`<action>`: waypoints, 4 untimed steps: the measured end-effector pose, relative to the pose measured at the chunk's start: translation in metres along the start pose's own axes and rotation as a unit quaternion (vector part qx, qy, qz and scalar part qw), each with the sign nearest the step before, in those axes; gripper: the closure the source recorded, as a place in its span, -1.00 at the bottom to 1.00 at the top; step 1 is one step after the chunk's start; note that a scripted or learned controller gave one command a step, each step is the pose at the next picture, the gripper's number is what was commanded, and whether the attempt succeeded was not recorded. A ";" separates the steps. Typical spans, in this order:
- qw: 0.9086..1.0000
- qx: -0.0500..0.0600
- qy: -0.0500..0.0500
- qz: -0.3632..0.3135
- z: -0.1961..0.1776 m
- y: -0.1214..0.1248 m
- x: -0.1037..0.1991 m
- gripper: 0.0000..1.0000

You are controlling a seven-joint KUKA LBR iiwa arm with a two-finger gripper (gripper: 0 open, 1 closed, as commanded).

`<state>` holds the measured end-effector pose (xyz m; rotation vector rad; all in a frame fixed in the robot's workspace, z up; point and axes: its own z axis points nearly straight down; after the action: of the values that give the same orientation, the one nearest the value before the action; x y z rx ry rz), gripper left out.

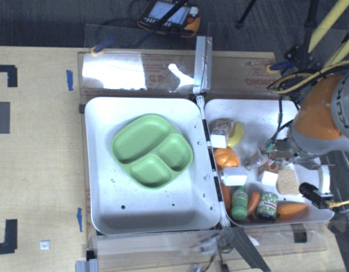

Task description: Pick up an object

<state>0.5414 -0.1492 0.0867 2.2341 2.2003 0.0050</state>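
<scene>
My gripper (269, 155) hangs low over the middle of the right bin (255, 111), below the grey wrist with its orange band. Just beneath it lie a white cube (269, 179) and a round tan bread slice (286, 181). To its left are an orange fruit (226, 158), a yellow banana (237, 134) and a brown wrapped item (222, 127). Along the bin's near wall sit a green bottle (239, 204), a small carrot (254, 202), a green can (268, 205) and a larger carrot (291, 210). Nothing shows between the gripper's tips.
The left bin (101, 169) holds a green divided plate (152, 150). Two white blocks (235, 180) (218, 141) lie near the divider between the bins. A handheld pendant (166, 16) rests on the floor behind the bench.
</scene>
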 end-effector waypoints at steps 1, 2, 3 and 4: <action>1.000 -0.002 0.000 0.000 -0.011 0.001 0.000 1.00; 0.999 0.003 0.001 -0.046 -0.152 -0.011 0.092 1.00; 0.999 0.003 0.001 -0.046 -0.153 -0.011 0.092 -1.00; 1.000 0.002 0.000 -0.013 -0.137 0.000 0.019 -1.00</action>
<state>0.5413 -0.1304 0.2236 2.2072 2.2313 0.0000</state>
